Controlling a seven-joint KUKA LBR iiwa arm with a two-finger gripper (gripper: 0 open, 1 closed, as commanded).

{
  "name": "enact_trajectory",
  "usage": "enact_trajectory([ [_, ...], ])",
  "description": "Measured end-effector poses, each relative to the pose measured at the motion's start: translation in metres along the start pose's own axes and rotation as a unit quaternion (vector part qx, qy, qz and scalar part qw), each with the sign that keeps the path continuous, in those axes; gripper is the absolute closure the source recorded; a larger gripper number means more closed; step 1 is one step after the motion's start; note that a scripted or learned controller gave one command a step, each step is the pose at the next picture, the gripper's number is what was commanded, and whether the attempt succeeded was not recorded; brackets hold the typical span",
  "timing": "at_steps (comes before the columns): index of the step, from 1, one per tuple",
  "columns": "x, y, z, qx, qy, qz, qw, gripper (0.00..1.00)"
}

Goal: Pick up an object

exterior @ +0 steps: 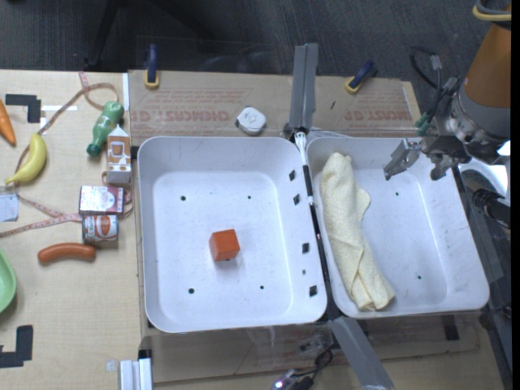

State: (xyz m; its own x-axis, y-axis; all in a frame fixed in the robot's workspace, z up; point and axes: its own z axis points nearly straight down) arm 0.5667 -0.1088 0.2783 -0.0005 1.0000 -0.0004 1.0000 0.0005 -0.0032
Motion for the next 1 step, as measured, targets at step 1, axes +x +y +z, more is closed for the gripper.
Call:
enact_trajectory([
  [1,0.0258,0.0499,0.0857,0.0,0.0,0.067,0.9978,0.0],
])
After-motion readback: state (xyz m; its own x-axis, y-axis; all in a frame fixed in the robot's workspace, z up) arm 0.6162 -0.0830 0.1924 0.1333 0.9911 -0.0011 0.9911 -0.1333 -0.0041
